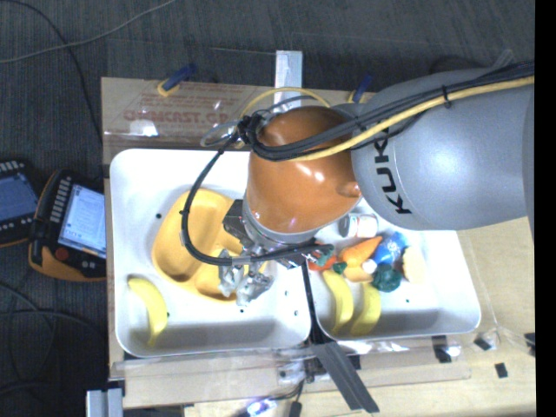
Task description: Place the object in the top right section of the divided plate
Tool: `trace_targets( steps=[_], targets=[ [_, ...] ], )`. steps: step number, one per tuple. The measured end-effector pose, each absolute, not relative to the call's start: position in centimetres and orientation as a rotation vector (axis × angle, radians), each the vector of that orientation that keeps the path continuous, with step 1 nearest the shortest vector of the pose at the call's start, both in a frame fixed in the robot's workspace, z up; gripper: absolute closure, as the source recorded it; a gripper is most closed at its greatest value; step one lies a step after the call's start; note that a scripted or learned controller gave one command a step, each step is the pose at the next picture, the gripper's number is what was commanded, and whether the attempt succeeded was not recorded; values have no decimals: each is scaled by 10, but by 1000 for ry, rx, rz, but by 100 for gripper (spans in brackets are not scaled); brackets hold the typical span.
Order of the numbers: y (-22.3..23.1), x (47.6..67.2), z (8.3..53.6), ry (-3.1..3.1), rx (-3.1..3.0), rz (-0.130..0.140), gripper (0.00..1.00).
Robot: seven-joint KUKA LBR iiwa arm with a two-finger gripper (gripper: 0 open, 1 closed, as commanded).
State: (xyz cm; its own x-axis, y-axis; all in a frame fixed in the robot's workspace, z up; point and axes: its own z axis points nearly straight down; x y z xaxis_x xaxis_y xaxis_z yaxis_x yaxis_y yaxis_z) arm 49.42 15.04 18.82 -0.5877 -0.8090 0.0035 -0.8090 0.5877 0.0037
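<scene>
The yellow divided plate (pixel 193 237) lies in the left bin, partly hidden under the arm's orange wrist. My gripper (pixel 242 283) hangs over the plate's lower right edge, near the bin's middle. A yellow banana (pixel 149 303) lies at the left bin's lower left corner, apart from the plate. Which object the task means I cannot tell.
The right bin (pixel 452 311) holds two bananas (pixel 354 302), a carrot (pixel 358 252), a blue-green toy (pixel 388 259) and a white item (pixel 360 226). The grey arm covers the upper right. A handheld pendant (pixel 69 224) lies left of the bench.
</scene>
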Motion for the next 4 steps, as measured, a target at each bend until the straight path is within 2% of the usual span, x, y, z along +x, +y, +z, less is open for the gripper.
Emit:
trace_targets(
  steps=[1,2,3,4],
  targets=[
    [140,486,312,-2594,1776,-8,100],
    [141,489,318,-2600,1767,-19,100],
    [181,484,241,-2419,2002,-12,100],
    [188,486,325,-2184,2262,-11,100]
  ],
)
